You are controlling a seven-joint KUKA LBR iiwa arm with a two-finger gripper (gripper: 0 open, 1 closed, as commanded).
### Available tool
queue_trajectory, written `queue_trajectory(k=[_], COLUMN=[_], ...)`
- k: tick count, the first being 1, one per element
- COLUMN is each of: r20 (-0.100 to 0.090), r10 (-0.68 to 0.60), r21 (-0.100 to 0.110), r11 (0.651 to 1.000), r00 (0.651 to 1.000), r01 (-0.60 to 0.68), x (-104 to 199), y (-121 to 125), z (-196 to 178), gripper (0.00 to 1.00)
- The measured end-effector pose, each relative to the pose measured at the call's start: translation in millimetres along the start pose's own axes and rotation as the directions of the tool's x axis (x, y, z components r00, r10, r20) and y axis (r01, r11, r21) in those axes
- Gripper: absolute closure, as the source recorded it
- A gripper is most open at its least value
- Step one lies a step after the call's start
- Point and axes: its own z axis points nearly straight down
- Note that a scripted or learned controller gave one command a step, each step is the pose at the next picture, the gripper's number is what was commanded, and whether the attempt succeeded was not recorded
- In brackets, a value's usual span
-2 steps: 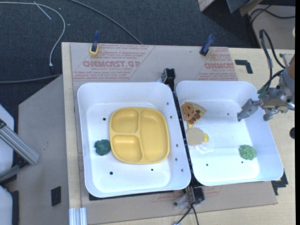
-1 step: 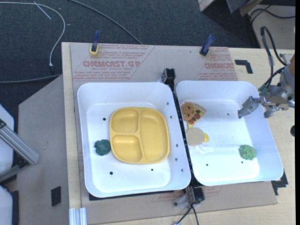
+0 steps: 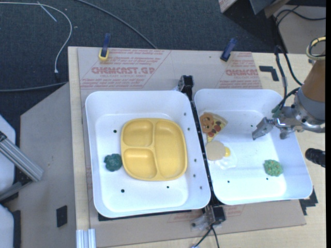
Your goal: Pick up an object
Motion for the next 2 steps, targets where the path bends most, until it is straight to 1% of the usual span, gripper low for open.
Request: queue_trajectory(k=[1, 2], r20=[0.001, 0.0], r10=[0.0, 0.0], r21=[-0.005, -0.002], r11=[1.0, 1.0], r00=[1.0, 1.0], r01=[0.0, 0.0], x=[8, 8], y=[0, 0], z=[43, 92], gripper=[0.0, 0.0])
